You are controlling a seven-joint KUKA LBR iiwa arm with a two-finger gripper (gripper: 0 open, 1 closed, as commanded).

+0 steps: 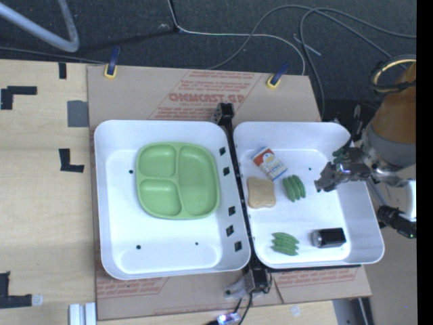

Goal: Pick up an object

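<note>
The claw (329, 179) hangs over the right bin (358, 202), near its right side; I cannot tell whether it is open or closed, and nothing shows in it. Possible targets lie below: a small carton (268, 163), a tan sponge (260, 192), two green pods (293, 187) (285, 243) and a black block (329, 237). The pods are small and rounded, so a descent slightly off centre could push one aside. The left bin (115, 181) holds a green plate (178, 180). Both bins sit on cardboard (203, 93) over a wooden tabletop (34, 181), with cables (270, 26) on dark carpet behind.

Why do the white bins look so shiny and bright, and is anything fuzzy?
In the camera view, strong light from above washes out the left bin and right bin, so their floors glow nearly pure white; the green plate casts hardly any shadow; the pincer looks soft and dark, its details hard to make out.
</note>
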